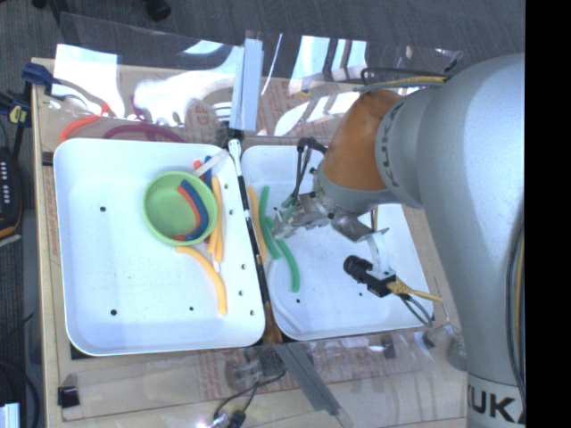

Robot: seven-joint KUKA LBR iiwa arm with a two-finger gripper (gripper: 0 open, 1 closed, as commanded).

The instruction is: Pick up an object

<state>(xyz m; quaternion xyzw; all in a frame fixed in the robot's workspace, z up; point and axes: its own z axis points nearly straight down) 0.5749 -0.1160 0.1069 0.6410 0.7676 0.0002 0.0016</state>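
Right bin [339,321]: gripper [287,220] low over its left half, arm [464,150] reaching in from the right, whether the gripper is wide or narrow cannot be told; green strip [287,259] lying on the floor beside and just under the gripper, whether touched cannot be told, not seen to be held; thin orange strip [253,210] along the left wall. Left bin [89,239]: green bowl [165,210] near its upper right, with a red piece [186,232] and a blue piece [194,205] inside; curved orange strips [212,283] below and to the right of the bowl.
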